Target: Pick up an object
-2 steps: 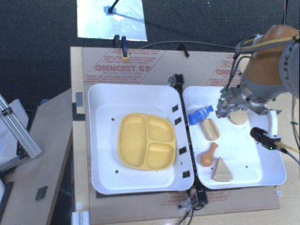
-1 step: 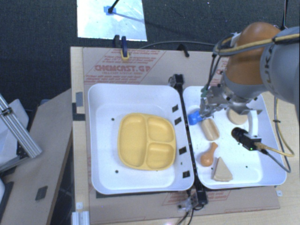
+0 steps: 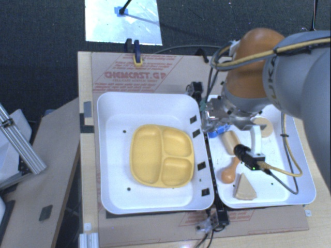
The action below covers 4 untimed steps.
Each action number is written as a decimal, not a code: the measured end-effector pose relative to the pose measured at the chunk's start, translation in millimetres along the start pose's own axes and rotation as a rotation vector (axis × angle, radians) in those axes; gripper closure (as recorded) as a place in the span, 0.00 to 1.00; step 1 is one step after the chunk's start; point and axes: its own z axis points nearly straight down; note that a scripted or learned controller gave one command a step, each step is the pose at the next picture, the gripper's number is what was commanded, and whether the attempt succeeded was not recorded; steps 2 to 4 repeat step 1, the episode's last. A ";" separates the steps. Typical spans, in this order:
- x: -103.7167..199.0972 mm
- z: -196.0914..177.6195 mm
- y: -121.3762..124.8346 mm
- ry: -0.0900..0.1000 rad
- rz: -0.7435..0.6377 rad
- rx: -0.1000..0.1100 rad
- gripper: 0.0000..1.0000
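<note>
Camera view, looking down: your gripper [image 3: 220,125] sits low over the right bin's [image 3: 297,190] left edge; whether it is spread or closed you cannot tell, the wrist hides it. Just beside it lies a tan wooden cylinder [image 3: 231,141], long axis running diagonally away toward the near right. Beyond: an orange spoon-like piece [image 3: 229,173], a wedge [image 3: 245,187]. Left bin [image 3: 111,154] holds a yellow divided tray [image 3: 161,155].

Arm [image 3: 302,71]: thick grey cylindrical link w/ rounded orange band [image 3: 256,61] above wrist. Yellow + black cables run along top of link. Grey metal wrist block below band; thin yellow cable loops off a small black module w/ green light
</note>
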 end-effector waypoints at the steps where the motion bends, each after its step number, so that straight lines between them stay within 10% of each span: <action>1: 59.1 -12.3 1.9 0.001 -0.001 -0.001 1.00; 4: 59.1 -12.3 1.9 0.001 -0.001 -0.001 1.00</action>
